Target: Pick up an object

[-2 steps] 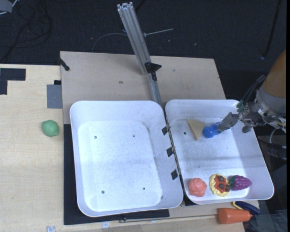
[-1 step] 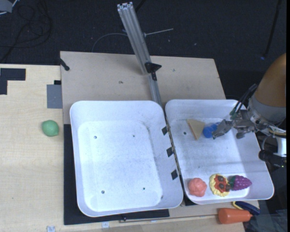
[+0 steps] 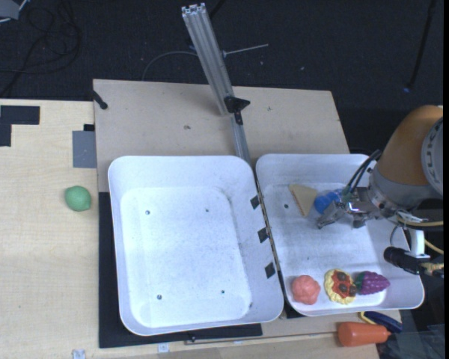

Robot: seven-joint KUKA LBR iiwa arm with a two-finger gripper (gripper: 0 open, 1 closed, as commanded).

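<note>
Right white bin (image 3: pixel 404 294): claw (image 3: pixel 335 214) against blue object (image 3: pixel 325 200), grip state unclear.

No readable text or labels

We see a green ball (image 3: pixel 78 198) resting on the desk (image 3: pixel 30 260) left of the bins, an orange carrot-like toy (image 3: pixel 363 333) near the front edge, and an aluminium rail (image 3: pixel 209 54) leaning behind.
</note>
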